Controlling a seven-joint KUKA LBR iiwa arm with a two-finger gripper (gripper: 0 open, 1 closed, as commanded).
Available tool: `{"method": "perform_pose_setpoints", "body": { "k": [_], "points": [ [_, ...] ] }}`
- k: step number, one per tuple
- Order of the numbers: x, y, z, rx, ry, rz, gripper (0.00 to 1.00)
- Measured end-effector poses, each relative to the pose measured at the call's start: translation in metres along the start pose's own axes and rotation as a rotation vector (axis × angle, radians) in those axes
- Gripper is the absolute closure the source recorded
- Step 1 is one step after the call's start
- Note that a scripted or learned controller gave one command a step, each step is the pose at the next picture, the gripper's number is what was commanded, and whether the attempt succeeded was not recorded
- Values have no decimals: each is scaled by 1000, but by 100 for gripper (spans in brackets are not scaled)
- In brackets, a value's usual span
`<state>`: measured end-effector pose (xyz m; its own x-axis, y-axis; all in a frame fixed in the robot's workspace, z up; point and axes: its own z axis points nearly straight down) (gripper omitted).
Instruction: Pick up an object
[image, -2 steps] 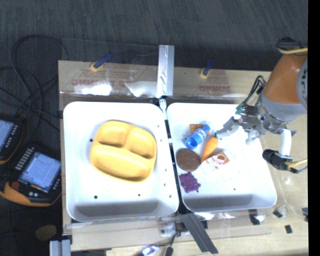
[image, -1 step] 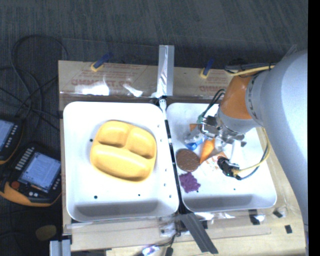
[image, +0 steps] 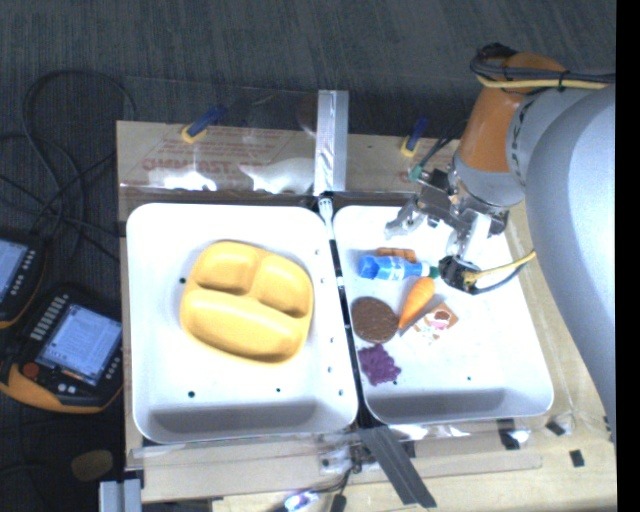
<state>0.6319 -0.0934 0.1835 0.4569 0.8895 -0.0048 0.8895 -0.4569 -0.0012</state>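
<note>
The right bin (image: 500, 390) holds a blue bottle (image: 390, 267), an orange carrot (image: 418, 300), a brown round disc (image: 374, 318), a purple cluster (image: 378, 365), a small pink-and-white piece (image: 439, 320) and a thin brown stick (image: 397, 252). A large yellow bread-shaped object (image: 247, 300) lies in the left bin (image: 160, 400). My gripper (image: 437, 228) hangs over the far part of the right bin, just behind and to the right of the blue bottle, with nothing seen in it.
The divider (image: 338, 300) between the two bins runs just left of the small objects. A yellow-and-black cable (image: 495, 272) loops from the wrist over the right bin. Handheld controllers (image: 70, 345) lie left of the bench.
</note>
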Motion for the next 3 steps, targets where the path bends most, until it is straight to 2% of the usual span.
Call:
{"method": "perform_pose_setpoints", "body": {
  "k": [1, 2, 3],
  "points": [
    [-7, -5, 41, 1, 2, -364, 0],
    [-56, -5, 95, -12, 2, -477, 0],
    [-55, -5, 85, -14, 5, -477, 100]
  ]
}}
